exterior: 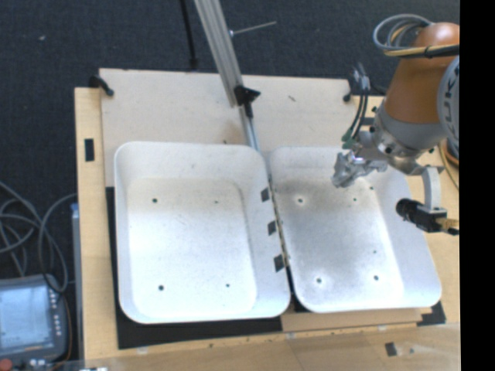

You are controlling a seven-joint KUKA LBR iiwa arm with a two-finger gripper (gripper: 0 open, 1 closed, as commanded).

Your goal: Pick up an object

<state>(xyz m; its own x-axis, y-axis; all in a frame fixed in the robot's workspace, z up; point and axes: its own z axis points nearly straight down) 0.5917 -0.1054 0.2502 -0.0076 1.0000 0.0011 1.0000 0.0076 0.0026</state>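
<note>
My gripper hangs over the far part of the right bin, near its back wall, pointing down and to the left. It appears as a small grey cluster, and nothing shows between its fingers. The grey arm with its orange band reaches in from the right above that bin. No loose object shows on the speckled floor of either bin.
The left bin sits beside the right one, with black clips along the shared edge. A slanted aluminium pole rises from the bench behind the bins. A black fitting sticks out at the right bin's right rim.
</note>
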